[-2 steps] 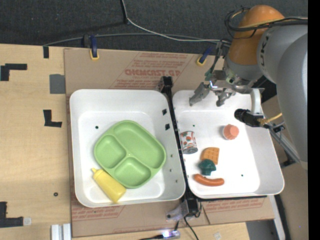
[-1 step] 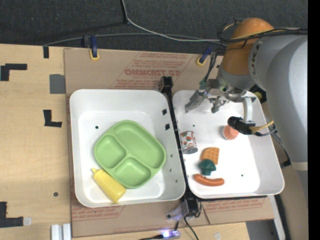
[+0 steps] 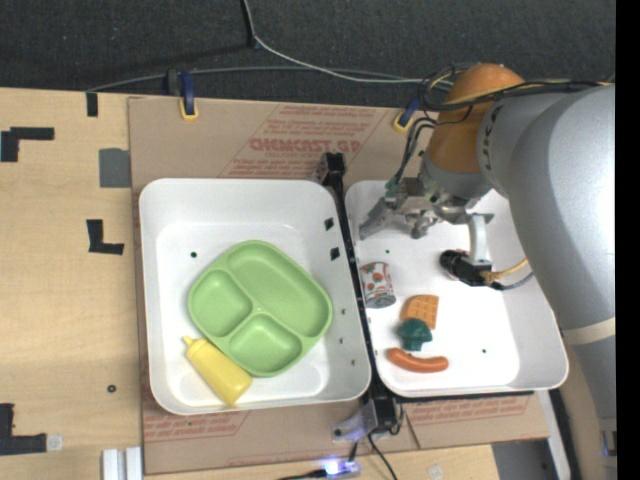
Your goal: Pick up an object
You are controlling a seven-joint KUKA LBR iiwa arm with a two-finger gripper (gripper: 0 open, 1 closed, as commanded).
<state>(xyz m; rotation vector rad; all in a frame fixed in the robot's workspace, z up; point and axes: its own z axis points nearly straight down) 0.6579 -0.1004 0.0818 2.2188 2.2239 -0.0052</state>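
Inside left bin (image 3: 160, 268): green plate (image 3: 260, 308), bottle (image 3: 215, 370)

Even, bright overhead light; the two shallow white plastic bins (image 3: 160, 268) glare slightly, shadows are soft, and focus is mildly grainy.

My grey arm (image 3: 560, 198) looks smooth and matt. Beside it, the white bins (image 3: 165, 268) show glossy plastic; left of them the bench (image 3: 60, 298) is wood-grained, the sheet (image 3: 290, 138) cardboard.
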